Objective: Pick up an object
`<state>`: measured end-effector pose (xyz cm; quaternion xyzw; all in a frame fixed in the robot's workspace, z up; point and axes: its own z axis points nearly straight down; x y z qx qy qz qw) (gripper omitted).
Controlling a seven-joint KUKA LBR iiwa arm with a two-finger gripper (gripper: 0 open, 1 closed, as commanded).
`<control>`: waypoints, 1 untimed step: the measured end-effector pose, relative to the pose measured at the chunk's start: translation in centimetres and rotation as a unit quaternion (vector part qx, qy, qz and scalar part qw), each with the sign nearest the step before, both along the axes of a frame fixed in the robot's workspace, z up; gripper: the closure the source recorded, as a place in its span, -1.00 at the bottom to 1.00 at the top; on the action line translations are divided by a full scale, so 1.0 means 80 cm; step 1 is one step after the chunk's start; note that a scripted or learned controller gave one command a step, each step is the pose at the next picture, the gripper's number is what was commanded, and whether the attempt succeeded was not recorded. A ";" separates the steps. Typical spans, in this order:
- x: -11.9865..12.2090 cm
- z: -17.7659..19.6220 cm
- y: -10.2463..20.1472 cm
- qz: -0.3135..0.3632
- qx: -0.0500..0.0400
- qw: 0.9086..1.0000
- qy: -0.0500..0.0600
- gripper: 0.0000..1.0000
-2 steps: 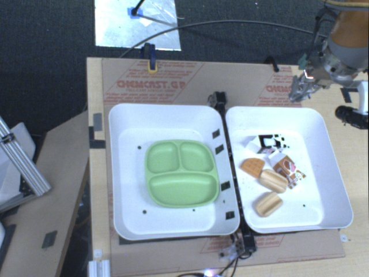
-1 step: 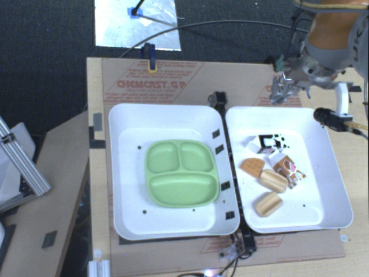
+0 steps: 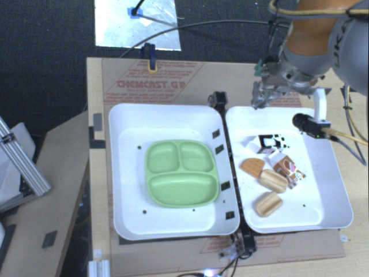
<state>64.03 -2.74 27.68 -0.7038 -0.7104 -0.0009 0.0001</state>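
Nearest, a tan bread roll (image 3: pixel 268 203) lies in the right bin (image 3: pixel 331 172) beside other food pieces — clustered, awkward to single out; gripper (image 3: pixel 260 100) hovers at its far rim.

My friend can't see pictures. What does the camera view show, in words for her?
A robot gripper hovers over the right bin's far edge, above bread-like pieces and a small packet. The left bin bears a green divided plate.
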 end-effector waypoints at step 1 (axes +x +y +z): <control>-0.006 -0.029 0.069 0.000 0.000 1.000 0.000 1.00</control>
